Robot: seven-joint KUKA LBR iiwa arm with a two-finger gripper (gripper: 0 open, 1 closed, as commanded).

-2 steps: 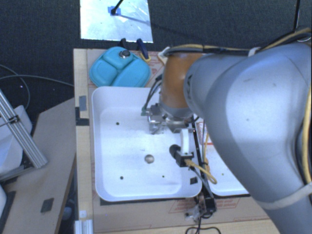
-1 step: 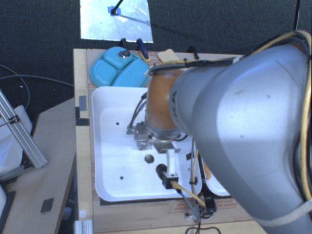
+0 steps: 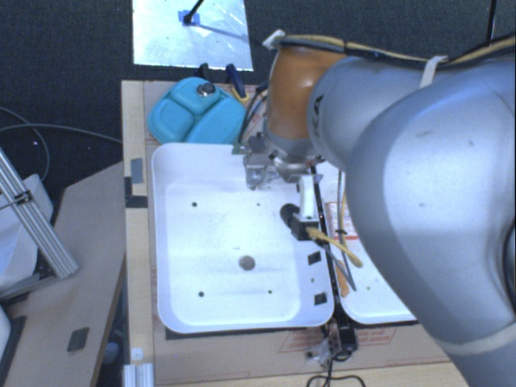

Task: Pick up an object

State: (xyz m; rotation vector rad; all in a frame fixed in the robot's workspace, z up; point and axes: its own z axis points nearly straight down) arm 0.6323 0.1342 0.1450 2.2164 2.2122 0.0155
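Two white bins are seen side by side on the bench (image 3: 137,240). The left bin (image 3: 159,240) is in full view, while the right bin (image 3: 372,297) is largely covered by the one grey arm (image 3: 419,160), whose orange band (image 3: 294,87) sits above the wrist.

One small round brownish object (image 3: 247,262) is counted in the left bin, lying on the floor a little nearer than the middle. It is set well apart from all four walls, with bare white floor left open on every side of it. A few small dark dots (image 3: 194,205) are also marked on that floor.

One gripper (image 3: 258,174) is placed over the far right part of the left bin, near the far wall and well apart from the round object. Whether it is open or closed cannot be told from this view.

One blue plastic thing (image 3: 197,113) is seen just beyond the far edge of the left bin.

Red print (image 3: 300,342) is seen on the brown sheet below the bins' near edge, but it is too small to be read
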